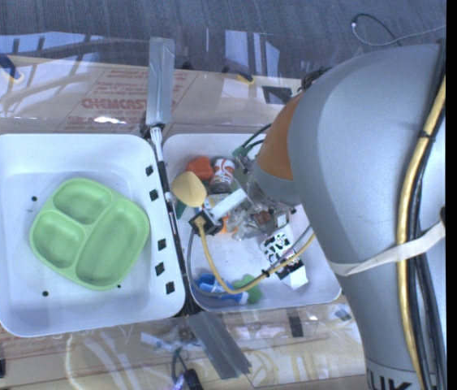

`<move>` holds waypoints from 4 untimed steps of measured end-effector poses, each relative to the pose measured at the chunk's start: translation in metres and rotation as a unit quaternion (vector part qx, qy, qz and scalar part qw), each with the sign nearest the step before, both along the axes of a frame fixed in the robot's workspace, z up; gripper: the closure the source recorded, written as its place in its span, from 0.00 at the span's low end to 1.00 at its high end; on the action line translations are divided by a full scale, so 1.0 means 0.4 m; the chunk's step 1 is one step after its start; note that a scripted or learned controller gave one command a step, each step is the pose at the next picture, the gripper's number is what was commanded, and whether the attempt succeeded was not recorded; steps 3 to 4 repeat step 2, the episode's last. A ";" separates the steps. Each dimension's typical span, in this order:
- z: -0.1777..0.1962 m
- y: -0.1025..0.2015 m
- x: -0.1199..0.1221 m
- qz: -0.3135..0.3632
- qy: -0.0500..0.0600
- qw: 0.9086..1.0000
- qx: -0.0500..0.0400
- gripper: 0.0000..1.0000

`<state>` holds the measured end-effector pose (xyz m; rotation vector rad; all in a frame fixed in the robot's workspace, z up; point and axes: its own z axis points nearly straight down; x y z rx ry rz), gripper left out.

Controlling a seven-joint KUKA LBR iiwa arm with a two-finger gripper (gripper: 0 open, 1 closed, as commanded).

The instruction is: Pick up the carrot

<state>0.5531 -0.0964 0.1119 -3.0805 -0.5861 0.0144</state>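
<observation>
The grey arm with its orange band fills the right side of the frame and reaches down into the right-hand shallow white bin. Its two-finger gripper sits low in the middle of that bin, among cables and fittings; whether it is clenched or released cannot be told from this angle. A small orange piece that looks like the carrot lies near the bin's upper left corner, just above a round pale yellow item and beside a small red-and-white can-like object. The gripper is a little below and right of this cluster. At the bin's lower edge rests a blue and green object. The left-hand white bin holds a light green three-compartment plastic plate.
</observation>
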 end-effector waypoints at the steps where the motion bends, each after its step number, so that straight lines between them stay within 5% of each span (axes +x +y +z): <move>1: 0.345 0.131 0.069 0.041 -0.005 0.999 -0.001 0.00; 2: 0.195 0.063 -0.056 0.139 -0.002 0.990 0.000 0.00; 4: 0.195 0.063 -0.056 0.139 -0.002 0.990 0.000 0.00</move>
